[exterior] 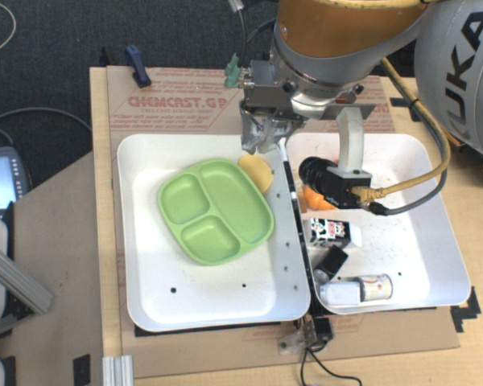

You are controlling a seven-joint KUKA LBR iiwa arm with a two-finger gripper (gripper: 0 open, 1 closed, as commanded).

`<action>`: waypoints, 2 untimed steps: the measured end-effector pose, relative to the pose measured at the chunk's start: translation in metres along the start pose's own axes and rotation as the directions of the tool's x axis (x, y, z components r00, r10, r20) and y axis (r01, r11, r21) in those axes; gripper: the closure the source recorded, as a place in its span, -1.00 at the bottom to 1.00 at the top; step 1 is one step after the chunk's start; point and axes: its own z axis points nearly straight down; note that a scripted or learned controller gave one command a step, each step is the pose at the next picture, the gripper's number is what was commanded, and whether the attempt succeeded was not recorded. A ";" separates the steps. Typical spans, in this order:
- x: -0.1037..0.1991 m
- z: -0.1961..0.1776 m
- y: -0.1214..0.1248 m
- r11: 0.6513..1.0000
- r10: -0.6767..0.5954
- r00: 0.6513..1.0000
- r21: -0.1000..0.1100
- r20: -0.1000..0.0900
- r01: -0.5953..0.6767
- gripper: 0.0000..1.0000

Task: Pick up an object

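Gripper (260, 139): upper centre of frame, over the far edge of the left bin (145, 280); open or closed cannot be told. Yellow lump (258, 170): just below gripper, touching green 3-compartment plate (216, 210) at frame centre. Right bin (435, 240): orange piece (315, 199), black-and-white carton (332, 232), small black block (332, 260), white tube (358, 289)

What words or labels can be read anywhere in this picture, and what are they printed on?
"CHEMCAST G P" in red, repeated in smaller red lines too blurred to read: on the brown board under the bins.
Large dark letters, seemingly "U" and part of "K", cut off at the edge: on the grey arm.
Black print on the small white packet in the right bin: too small to read.
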 end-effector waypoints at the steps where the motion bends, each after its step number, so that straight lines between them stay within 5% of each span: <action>1: 0.050 -0.009 0.013 1.000 -0.008 1.000 -0.013 -0.006 0.008 1.00; 2: 0.048 0.026 -0.043 1.000 -0.007 1.000 -0.001 -0.002 0.007 1.00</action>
